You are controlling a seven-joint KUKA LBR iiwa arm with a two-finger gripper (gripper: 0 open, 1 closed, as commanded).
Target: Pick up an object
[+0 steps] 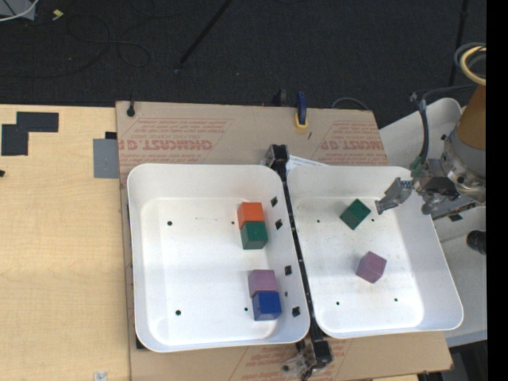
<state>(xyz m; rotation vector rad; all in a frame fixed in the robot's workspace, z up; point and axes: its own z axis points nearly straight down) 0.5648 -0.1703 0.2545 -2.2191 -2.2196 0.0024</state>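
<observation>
White bins sit side by side; the right bin (pixel 429 292) holds a green cube (pixel 355 213) near its far edge and a purple cube (pixel 371 267) mid-floor. Gripper (pixel 409 195) hovers beside the green cube, fingers apart, empty. Likely light, rigid, smooth: pinch opposite flat faces.

A robotics lab: a wooden worktop (pixel 55 244) carries two white bins (pixel 151 213) clamped over cardboard (pixel 198 137), with loose cables (pixel 119 46) on dark carpet behind.

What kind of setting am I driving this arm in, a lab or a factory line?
Most likely a research lab: two white bins on taped cardboard, small coloured blocks such as the green block, and loose cables on dark carpet.
</observation>
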